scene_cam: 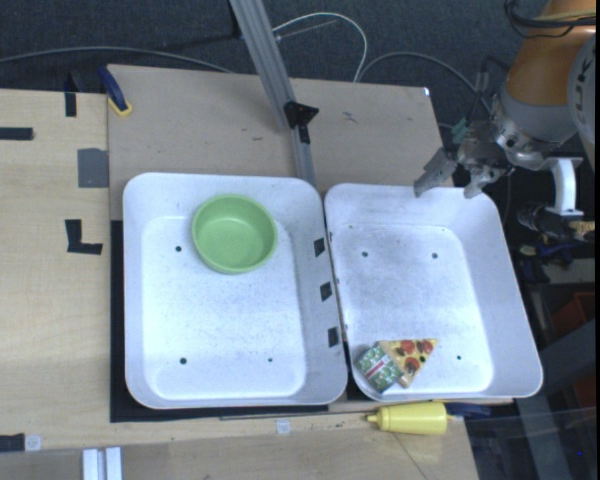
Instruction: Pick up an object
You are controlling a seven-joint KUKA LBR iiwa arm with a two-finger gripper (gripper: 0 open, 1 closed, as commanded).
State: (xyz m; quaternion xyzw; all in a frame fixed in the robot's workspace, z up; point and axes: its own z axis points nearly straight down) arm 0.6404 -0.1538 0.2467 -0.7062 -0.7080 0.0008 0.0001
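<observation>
Two candidates sit well below your end effector [448,178], green bowl [234,233] and food packet [392,360]; grip state unclear, parked clear.

**Wooden table on dark carpet**

A pale wooden table [210,138] marked with black tape strips [78,236] stands on dark blue-grey carpet [400,18]. A slanted metal pole [265,48] crosses above it, and thin cables [330,23] trail over the floor.

No legible text anywhere, colourful printed packet [392,360] in the right bin's near corner carrying pictures and print too small to read, yellow bottle [412,418] on the surface without readable label
</observation>
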